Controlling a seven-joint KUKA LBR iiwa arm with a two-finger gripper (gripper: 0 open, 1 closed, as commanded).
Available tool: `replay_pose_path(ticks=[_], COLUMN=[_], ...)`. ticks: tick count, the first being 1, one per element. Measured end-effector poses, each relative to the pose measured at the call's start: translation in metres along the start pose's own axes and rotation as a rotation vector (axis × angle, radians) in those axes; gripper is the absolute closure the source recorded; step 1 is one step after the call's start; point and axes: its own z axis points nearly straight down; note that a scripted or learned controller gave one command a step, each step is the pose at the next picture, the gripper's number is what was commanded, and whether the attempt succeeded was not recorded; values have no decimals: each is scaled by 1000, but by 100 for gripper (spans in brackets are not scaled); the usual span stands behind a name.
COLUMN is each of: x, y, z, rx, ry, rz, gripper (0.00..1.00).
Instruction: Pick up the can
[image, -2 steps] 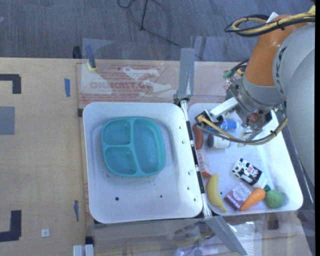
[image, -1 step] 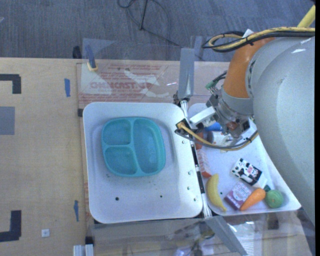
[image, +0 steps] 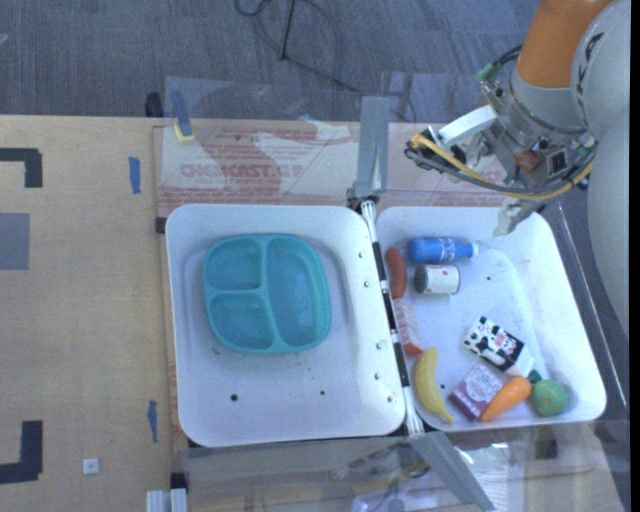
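We are looking down on two white bins that are lying side by side. In the left bin (image: 190, 400) a teal divided plate (image: 267, 293) is sitting, a little toward the far side. The right bin (image: 570, 330) is holding many small things. The can (image: 437, 279) is lying on its side in the far-left part of this bin, with a dark end and a white label. Just behind it a blue bottle (image: 440, 249) is also lying on its side, and a red sausage (image: 397, 272) is lying just beside them, near the wall between the bins. Toward the near side we are seeing a banana (image: 431, 384), a black and white carton (image: 492, 342), a pink packet (image: 476, 389), a carrot (image: 506, 397) and a green fruit (image: 548, 397).

The gripper (image: 512, 215) is hanging over the far edge of the right bin, apart from the can, at its right. We cannot tell how its fingers are standing.
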Motion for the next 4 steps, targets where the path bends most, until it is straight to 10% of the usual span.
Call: replay_pose_path(ticks=[1, 2, 3, 4], x=[-34, 1, -17, -21], y=[-44, -81, 7, -44], z=[132, 107, 59, 133], rx=[3, -1, 0, 3], ry=[-3, 1, 1, -3], rz=[92, -114, 14, 62], gripper=[0, 0, 0, 0])
